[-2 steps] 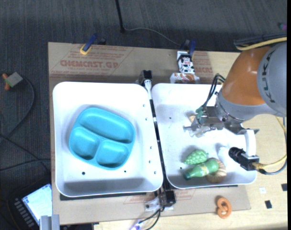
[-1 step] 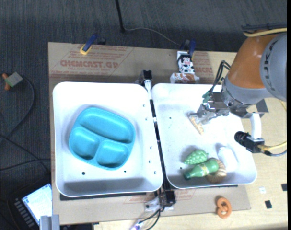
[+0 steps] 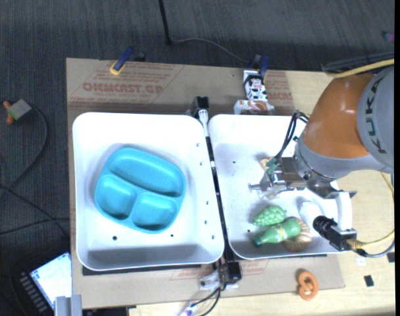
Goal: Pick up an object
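Pincer (image 3: 273, 176) hovers over the right bin (image 3: 239, 137), grip state unclear; green toy bottle (image 3: 277, 233) lies lengthwise left-right, neck pointing right.

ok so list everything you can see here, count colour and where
shallow white plastic bins: two, white, side by side on the bench
blue divided plastic tray: one, blue, in the left bin
green bumpy toy: one, light green, right bin, near front
green bottle-shaped toy: one, darker green, right bin, front edge
tan object: one, partly hidden beside the bottle-shaped toy
orange ring: one, on the bench in front of the right bin
blue clamps: two, at the bench's back edge
pincer: one, metallic, over the right bin
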Robot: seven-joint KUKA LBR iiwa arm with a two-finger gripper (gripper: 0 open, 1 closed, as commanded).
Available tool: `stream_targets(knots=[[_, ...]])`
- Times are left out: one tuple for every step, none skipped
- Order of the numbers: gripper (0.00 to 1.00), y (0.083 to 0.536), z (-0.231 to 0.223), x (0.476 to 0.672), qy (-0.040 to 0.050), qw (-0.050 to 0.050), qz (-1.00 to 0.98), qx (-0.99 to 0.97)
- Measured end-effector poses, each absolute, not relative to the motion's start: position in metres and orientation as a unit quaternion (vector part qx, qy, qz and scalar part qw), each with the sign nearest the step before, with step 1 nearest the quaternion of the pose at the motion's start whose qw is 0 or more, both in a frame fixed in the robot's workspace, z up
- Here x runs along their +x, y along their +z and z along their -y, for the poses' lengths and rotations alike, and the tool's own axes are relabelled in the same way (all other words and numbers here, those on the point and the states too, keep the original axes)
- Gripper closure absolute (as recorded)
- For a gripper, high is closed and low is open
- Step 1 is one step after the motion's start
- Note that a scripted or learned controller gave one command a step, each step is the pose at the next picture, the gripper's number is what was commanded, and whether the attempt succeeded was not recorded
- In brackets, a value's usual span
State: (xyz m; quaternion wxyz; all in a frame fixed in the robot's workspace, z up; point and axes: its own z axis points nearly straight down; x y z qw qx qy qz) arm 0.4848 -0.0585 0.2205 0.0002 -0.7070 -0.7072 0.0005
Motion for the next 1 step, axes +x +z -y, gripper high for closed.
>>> stream_targets(knots=[[1.0, 0.1837, 0.0439, 0.5883, 0.0009, 0.0, 0.707, -0.707]])
